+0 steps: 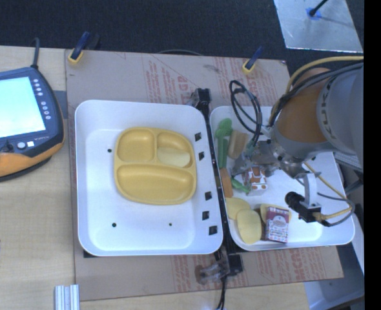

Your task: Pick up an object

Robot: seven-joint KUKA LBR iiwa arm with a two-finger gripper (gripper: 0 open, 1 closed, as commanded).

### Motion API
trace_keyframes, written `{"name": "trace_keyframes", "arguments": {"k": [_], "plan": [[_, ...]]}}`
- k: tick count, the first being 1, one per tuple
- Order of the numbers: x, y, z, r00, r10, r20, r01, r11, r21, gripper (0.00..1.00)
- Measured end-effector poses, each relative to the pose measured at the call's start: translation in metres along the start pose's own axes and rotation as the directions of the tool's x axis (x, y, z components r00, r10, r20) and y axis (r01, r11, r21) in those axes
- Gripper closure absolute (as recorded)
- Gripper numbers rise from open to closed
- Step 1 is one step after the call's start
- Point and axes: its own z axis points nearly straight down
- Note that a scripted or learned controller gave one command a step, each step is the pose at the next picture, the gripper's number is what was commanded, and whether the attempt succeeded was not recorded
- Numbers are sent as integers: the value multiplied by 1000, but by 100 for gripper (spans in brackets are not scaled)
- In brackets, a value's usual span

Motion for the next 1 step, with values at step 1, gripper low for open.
{"name": "trace_keyframes", "arguments": {"k": [1], "plan": [[-2,2,-13,1000,2,1,-2,1000,-4,100]]}}
